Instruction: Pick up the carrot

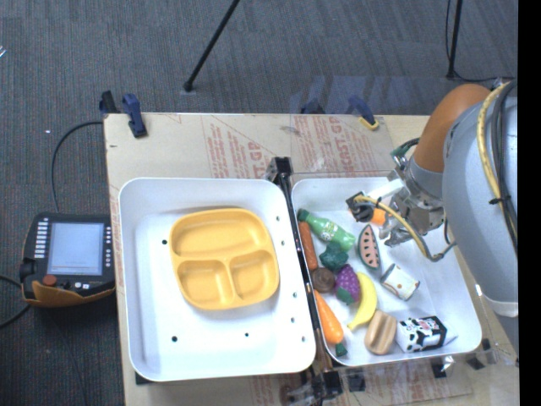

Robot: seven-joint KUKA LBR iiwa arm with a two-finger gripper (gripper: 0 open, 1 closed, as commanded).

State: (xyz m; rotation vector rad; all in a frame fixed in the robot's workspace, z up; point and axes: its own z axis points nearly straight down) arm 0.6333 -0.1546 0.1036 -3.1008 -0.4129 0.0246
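Nearest, in the right white plastic bin (pixel 469 311), a boxy black-and-white milk carton (pixel 420 333) lies beside a rounded tan bread roll (pixel 381 332). The smooth tapered orange carrot (pixel 327 313), green at its near end, lies along this bin's left wall, just beside a curved yellow banana (pixel 365 301). Farther back the gripper (pixel 389 220) hangs near a red watermelon slice (pixel 368 245); whether it is open or closed, I cannot tell.

glossy yellow plastic tray (pixel 224 260), smooth white bins (pixel 144 311).
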